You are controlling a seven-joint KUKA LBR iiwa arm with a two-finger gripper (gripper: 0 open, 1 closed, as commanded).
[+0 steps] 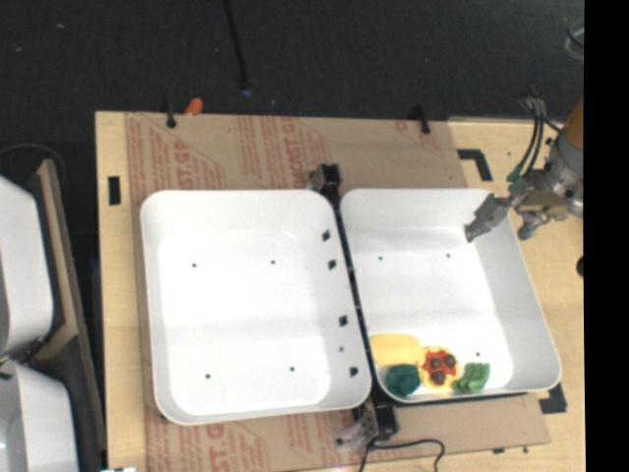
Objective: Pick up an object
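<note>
Several small objects lie bunched at the front edge of the right bin [432, 283]: a yellow piece [394, 346], a dark teal lump [401, 381], a red piece [439, 364] and a green piece [475, 377]. My gripper [505, 222] hangs over the bin's far right corner, well back from that cluster. Its two fingers are spread apart and open, with nothing between them. The arm's wrist [560, 170] enters from the right edge.
The left bin [236, 303] sits beside the right one, with a row of black clips [339, 283] along the seam between them. Both rest on a cardboard-covered bench [246, 150]. White equipment [25, 293] stands off the bench to the left.
</note>
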